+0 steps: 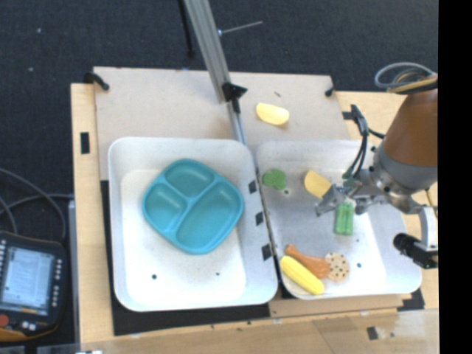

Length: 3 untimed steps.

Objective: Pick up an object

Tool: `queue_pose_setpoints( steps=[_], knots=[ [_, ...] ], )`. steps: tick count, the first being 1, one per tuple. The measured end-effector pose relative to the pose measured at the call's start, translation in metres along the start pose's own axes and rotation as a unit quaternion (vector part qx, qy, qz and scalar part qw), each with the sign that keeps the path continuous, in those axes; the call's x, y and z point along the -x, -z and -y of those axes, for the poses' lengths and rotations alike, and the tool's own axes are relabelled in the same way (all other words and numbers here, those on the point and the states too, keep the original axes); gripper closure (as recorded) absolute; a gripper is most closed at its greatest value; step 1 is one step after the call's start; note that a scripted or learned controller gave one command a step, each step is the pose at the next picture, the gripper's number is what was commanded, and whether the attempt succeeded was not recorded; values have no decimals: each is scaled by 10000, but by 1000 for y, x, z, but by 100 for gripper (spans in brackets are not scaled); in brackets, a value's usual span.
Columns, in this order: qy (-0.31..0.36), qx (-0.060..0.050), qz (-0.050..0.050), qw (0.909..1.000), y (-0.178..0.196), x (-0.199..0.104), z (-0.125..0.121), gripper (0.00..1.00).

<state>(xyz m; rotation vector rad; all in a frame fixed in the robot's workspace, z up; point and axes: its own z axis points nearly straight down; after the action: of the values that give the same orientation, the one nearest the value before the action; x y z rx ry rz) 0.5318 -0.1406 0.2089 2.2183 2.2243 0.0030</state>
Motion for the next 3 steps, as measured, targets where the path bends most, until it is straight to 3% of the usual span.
queue_pose_setpoints(
  steps=[1,3],
  knots=[
    [-5,3,1,10000,0,0,0,0],
    [-20,-28,10,10000,-109,-5,9,0]
  ],
)
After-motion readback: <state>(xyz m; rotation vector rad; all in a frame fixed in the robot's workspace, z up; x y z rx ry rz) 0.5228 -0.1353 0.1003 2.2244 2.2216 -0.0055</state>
